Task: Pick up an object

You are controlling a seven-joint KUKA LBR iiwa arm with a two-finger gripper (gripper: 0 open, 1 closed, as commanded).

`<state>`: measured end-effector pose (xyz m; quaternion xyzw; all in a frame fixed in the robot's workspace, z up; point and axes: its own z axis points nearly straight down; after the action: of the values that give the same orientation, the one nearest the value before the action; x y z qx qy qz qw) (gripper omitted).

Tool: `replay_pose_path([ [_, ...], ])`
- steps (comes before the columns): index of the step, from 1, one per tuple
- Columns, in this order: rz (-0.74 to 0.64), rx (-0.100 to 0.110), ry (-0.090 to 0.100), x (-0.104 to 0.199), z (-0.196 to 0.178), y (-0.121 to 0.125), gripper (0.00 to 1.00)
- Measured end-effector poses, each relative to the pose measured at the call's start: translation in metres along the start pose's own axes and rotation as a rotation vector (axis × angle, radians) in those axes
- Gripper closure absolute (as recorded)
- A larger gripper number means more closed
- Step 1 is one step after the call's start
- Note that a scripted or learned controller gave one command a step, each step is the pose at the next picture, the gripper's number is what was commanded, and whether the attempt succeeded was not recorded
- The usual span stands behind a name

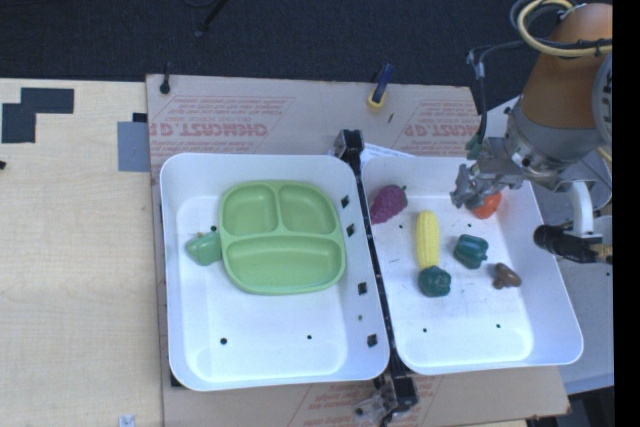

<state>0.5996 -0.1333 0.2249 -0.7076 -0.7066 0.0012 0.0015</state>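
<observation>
The right bin [545, 335] holds several toy foods: a purple vegetable [388, 203], a yellow corn cob [427, 238], two dark green peppers [470, 250] [434, 282], a small brown piece [506, 276] and an orange-red piece [487, 206]. My gripper [472, 192] hangs low over the bin's far right part, right against the orange-red piece and partly covering it. Whether it touches that piece is unclear from this angle.
The left bin [260, 345] bears a light green divided plate [282, 237] with a small green item [203, 248] at its left edge. A black divider clip [349, 145] sits where the bins meet. A blue-yellow clamp [379, 90] stands on the cardboard behind.
</observation>
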Motion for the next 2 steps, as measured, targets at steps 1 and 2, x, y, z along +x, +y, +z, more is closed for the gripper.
replay_pose_path([
  [1, 0.001, 0.0, -0.001, 0.039, 0.004, -0.01, 1.0],
  [2, 0.001, 0.0, 0.0, 0.082, 0.004, -0.005, 1.0],
])
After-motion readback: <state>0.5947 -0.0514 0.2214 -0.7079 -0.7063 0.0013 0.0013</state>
